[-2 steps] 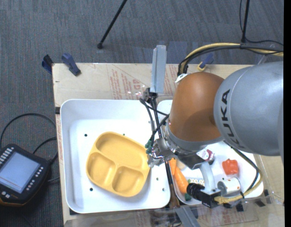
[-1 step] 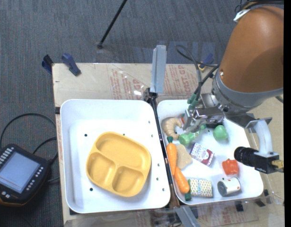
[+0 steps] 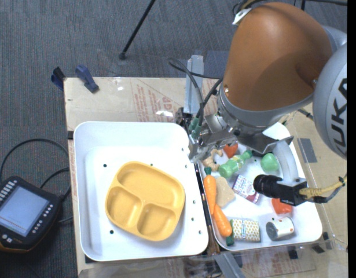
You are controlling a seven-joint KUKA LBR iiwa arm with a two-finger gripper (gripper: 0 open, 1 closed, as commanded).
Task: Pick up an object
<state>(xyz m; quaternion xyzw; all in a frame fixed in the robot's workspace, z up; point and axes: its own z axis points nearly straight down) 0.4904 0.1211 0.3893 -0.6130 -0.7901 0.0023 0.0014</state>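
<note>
Tool (image 3: 201, 146) sits low at 10 o'clock of the right bin (image 3: 309, 225), hard against the wall it shares with the left bin (image 3: 91, 155). Judged: down for a pick among the small clutter in that corner. Cannot tell whether tool is apart or together, since the wrist and cables mask it. Nothing seen clamped in it.

Pickable things all lie loose in the right bin:
- carrot (image 3: 215, 204) along the 9 o'clock wall, tip toward 6
- bottle (image 3: 234, 165), green, just right of the tool, lying flat
- packet (image 3: 245, 187) near centre
- checkered block (image 3: 245, 229) and can (image 3: 280, 229) at 6 o'clock

Left bin holds a yellow plate (image 3: 146, 200), flat, well apart from the tool.

Hidden: the arm (image 3: 270, 57) covers the right bin's 12 o'clock end. Small red and pale bits under the wrist are too crowded to name. Which item is the target: cannot say.
</note>
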